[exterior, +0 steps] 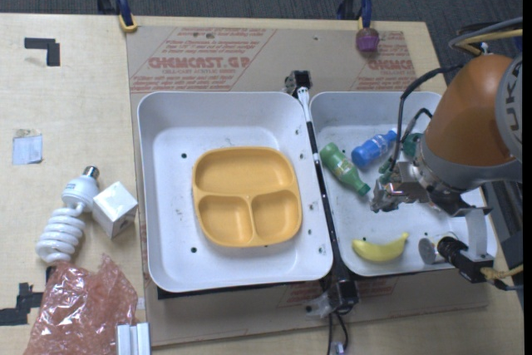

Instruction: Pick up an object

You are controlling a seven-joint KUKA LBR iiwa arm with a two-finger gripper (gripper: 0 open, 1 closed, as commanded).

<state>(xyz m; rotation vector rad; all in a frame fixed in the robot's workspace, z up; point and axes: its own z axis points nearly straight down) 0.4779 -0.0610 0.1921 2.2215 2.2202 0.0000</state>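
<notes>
Our hand hangs right of centre beside the green bottle; its state we cannot tell. We judge the bottle light, rigid, slippery: grasp mid-body.

arm: grey, orange band | black cables | hand: metallic grey

On the worktop left of the bins we see a spiral light bulb touching a small white cube, crinkled pink plastic wrap below them, and two blue clamps at the board's far edge.
</notes>
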